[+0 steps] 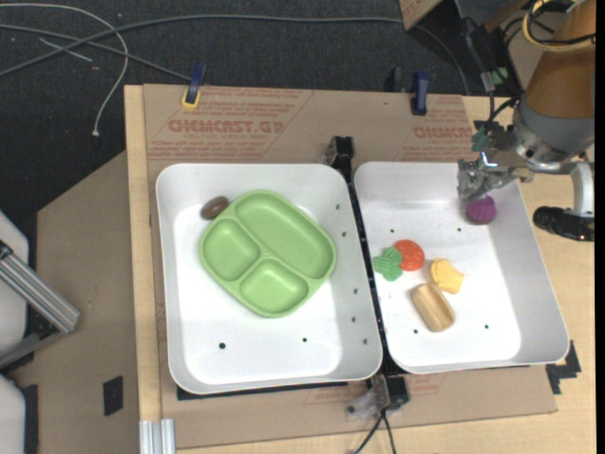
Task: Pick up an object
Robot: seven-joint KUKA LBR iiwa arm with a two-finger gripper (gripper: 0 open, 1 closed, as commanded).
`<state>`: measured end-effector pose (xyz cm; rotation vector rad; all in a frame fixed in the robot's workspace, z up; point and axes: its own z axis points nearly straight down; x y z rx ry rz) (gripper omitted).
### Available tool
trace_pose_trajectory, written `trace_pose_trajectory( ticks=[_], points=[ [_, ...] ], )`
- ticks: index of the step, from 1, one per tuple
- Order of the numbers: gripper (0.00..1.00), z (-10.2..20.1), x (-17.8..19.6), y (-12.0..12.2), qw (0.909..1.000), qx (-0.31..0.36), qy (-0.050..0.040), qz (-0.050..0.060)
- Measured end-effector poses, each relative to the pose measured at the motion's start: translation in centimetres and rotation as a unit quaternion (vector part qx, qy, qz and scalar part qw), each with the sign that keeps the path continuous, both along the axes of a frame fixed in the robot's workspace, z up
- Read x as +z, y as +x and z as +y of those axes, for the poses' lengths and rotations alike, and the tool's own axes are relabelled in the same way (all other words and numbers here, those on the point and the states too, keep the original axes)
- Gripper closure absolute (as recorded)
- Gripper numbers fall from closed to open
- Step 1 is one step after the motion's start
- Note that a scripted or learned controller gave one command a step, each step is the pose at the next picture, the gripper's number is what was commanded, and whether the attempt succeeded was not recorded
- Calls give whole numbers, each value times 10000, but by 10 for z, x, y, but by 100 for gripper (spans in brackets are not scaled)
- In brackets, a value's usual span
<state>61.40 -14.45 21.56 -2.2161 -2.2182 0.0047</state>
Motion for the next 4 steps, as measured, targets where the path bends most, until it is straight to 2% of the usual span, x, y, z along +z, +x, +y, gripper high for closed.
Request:
trace_pose_trajectory(
  ticks=[2,3,4],
  points=[
    [0,3,-126,-4,10000,-7,0,4],
    [100,3,-110,-2,10000,-9,-7,-39],
    [100,-2,-46,3,10000,-3,-20,-66]
  ],
)
